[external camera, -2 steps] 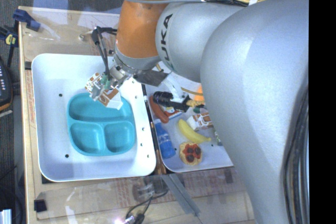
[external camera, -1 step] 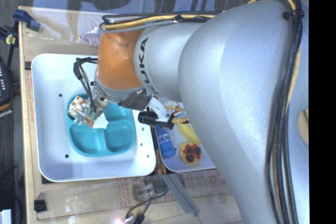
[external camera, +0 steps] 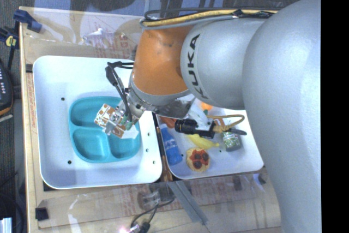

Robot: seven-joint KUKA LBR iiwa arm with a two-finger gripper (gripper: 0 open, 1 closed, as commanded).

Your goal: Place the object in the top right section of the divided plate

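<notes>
My own arm (external camera: pixel 218 63) hides much of the right bin (external camera: pixel 248 163). My gripper (external camera: pixel 117 119) hangs over the blue divided plate (external camera: pixel 95 142) in the left bin (external camera: pixel 52 117), fingers closed around a small patterned object (external camera: pixel 104 114). Beside it lie a blue bottle (external camera: pixel 170 149), banana (external camera: pixel 202 142) and tart (external camera: pixel 198 159).

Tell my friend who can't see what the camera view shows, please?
A big grey and orange robot arm reaches its gripper over a blue divided plate in the left white bin. The right bin holds a banana, a blue bottle and other toys.

Blue bottle (external camera: pixel 170 148), banana (external camera: pixel 203 142), tart (external camera: pixel 198 159)
</notes>
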